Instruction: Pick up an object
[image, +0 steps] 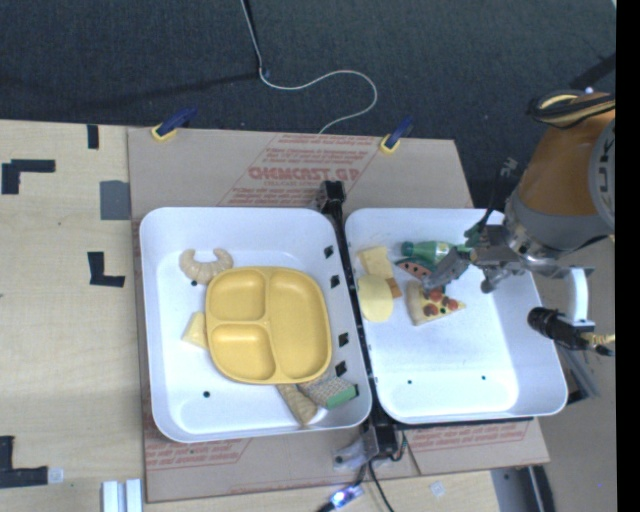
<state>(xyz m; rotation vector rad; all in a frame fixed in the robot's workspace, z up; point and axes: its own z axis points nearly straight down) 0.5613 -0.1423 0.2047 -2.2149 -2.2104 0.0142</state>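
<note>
White plastic bins sit side by side. Over the right bin, the gripper hangs above a pizza-slice toy near the far-left corner; whether it is open or closed cannot be told, and nothing is visibly held. Crowding risks a missed or double grab: a green bottle and yellow pieces lie just beside. The left bin holds a yellow divided plate.
</note>
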